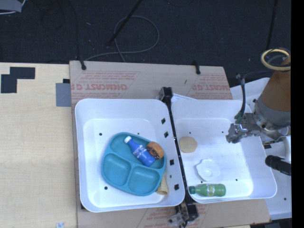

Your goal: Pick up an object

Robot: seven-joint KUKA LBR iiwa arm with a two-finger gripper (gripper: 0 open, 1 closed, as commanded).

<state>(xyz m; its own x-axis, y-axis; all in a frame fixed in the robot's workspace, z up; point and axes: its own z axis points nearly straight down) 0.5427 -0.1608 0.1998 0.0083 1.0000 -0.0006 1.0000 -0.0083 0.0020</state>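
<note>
My gripper point(233, 133) hangs over the right side of the right bin point(259, 186), with the orange-banded arm behind it at the frame's right. Nothing shows between its fingers. Below and left of it on the bin floor lie a tan round disc point(188, 144), a white crumpled piece point(207, 169) and a green bottle point(208, 190) on its side along the front wall. The left bin point(90, 127) holds a blue divided plate point(124, 174) with a blue bottle point(138, 151) and a brown round item point(155, 150) on it.
A black divider clip point(173, 146) runs between the two bins. Both bins rest on a cardboard sheet point(142, 82). A tan item point(163, 188) pokes out under the plate's right edge. Black cables lie on the dark floor behind.
</note>
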